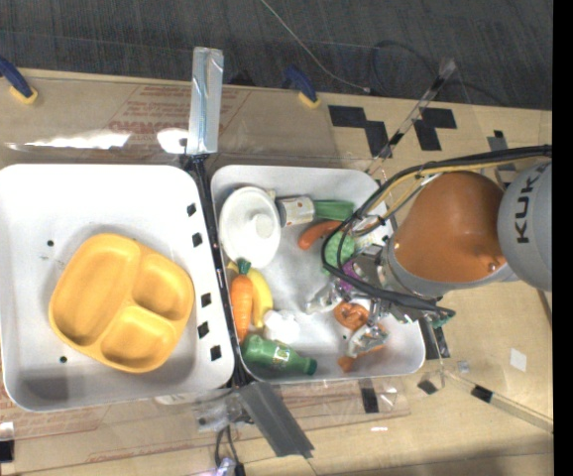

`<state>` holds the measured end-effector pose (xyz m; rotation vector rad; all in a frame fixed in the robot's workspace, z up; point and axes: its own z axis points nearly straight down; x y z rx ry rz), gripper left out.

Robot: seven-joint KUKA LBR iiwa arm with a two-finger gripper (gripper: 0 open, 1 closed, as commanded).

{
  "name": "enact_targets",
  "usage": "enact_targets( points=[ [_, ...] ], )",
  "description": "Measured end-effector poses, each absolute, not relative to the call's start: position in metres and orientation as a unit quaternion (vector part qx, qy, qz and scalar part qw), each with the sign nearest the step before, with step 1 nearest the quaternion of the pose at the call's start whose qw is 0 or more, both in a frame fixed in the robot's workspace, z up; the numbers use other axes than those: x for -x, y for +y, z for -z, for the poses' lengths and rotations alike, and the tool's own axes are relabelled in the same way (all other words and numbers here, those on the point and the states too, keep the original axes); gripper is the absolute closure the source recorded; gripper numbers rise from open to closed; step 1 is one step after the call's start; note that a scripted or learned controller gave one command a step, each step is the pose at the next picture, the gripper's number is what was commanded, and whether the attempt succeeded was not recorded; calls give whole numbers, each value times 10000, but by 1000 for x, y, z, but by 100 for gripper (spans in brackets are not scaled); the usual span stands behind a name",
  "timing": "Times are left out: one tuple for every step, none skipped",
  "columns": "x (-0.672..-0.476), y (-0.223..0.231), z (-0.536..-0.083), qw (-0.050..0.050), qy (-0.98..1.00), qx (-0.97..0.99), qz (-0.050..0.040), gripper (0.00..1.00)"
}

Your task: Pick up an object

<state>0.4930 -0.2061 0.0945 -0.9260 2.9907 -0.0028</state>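
Orange toy: lies in the right bin near its right wall, right at the end effector, partly hidden by it.
End effector: low in the right bin; whether it grips the toy, I cannot tell.
Neighbours: carrot, banana, green bottle, white bowl to the toy's left.
Left bin: holds a yellow divided plate.

Glossy yellow plastic tray, smooth white plastic bins, matt cardboard bench.
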Motion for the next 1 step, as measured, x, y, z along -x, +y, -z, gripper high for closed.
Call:
enact_targets(
  points=[
    [-492, -205, -95, 58, 9454, 3260, 10, 0]
  ],
)
